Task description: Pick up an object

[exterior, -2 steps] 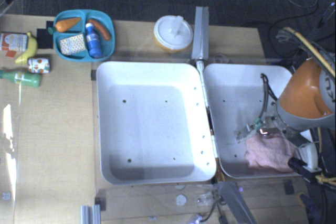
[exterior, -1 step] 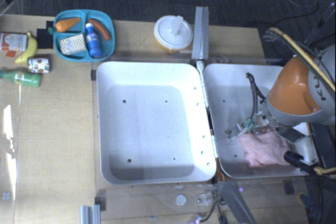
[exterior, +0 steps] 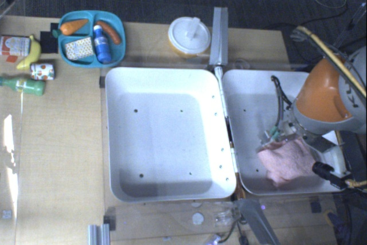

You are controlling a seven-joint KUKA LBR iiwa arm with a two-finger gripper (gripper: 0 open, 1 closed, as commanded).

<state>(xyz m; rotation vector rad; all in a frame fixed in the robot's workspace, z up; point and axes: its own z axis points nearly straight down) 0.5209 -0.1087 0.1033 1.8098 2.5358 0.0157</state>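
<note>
Wooden bench top runs along the left, where a small clutter sits well apart from the bins: a banana [exterior: 31,52], a little can [exterior: 42,71] and a green bottle [exterior: 24,85] lying on its side. Just right of these, a blue divided tray [exterior: 117,43] holds toy food — a carrot [exterior: 75,26] among it. A yellow cup with a white lid [exterior: 190,35] stands behind the bins, near the metal post between them.

Next comes the left bin [exterior: 166,135], white and shallow. Beside it, touching along the middle edge, lies the right bin [exterior: 252,94]. A pink cloth [exterior: 285,160] lies crumpled in that bin's near right part. The gripper [exterior: 279,135] hangs just above the cloth's upper left edge, under the grey arm's orange band [exterior: 322,94] — whether it is spread or pinched I cannot tell, and the cloth is not clearly in its grasp.
</note>
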